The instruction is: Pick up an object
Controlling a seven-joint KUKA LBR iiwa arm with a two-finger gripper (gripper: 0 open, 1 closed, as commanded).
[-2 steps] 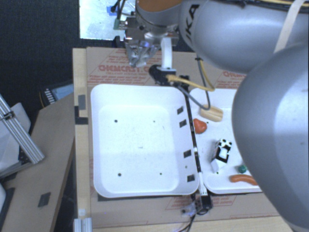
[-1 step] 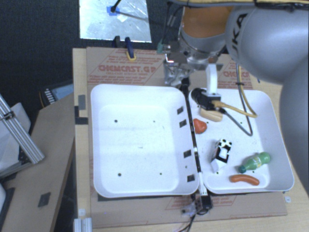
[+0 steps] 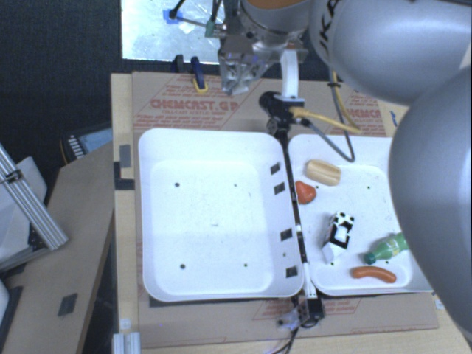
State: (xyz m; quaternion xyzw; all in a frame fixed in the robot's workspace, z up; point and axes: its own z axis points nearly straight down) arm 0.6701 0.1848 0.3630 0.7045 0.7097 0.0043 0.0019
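The gripper (image 3: 237,76) hangs above the tabletop beyond the left bin (image 3: 166,161), well apart from everything in the right bin (image 3: 369,290) (whether its jaws are parted or clenched cannot be told). Five things lie there: one bread roll (image 3: 323,172), long axis left-right; one red piece (image 3: 304,192); one black-and-white cow toy (image 3: 339,234), near upright; one green bottle (image 3: 385,248), slanted; one sausage (image 3: 373,273), left-right.

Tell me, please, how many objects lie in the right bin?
5. A bun at the back, a red piece near the divider, a black-and-white toy in the middle, a green bottle to the right, a sausage in front. The arm may hide more.
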